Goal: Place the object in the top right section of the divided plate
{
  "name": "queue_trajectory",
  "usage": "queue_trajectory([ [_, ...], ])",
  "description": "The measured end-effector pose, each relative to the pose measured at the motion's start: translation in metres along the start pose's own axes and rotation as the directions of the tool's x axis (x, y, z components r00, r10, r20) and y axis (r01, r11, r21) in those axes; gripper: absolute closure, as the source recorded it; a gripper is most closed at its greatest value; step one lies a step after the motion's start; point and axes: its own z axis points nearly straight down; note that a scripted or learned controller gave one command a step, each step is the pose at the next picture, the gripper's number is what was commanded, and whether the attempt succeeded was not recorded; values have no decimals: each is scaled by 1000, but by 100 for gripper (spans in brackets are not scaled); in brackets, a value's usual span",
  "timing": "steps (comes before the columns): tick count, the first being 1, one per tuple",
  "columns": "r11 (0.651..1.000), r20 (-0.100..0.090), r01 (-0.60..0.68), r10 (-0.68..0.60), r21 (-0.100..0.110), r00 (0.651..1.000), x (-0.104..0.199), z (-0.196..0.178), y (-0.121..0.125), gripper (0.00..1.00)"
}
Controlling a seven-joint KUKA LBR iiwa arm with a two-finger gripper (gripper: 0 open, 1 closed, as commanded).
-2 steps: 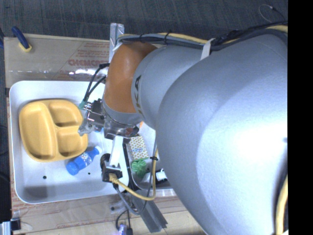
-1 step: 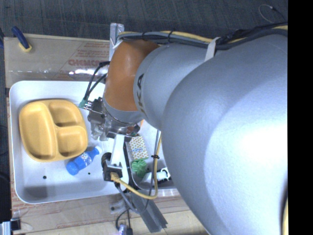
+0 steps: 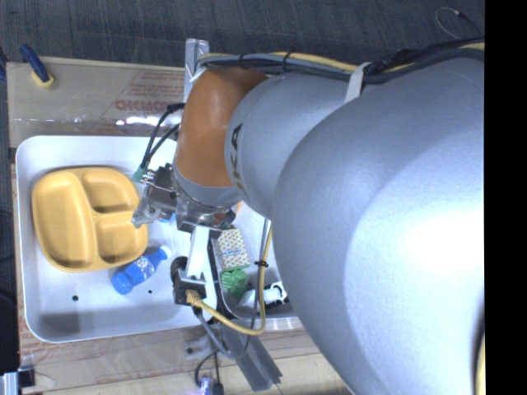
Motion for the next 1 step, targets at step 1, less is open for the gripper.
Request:
queue_trajectory([
  [1,993,-2,120,-120,-7,993,52,-10,26,0],
])
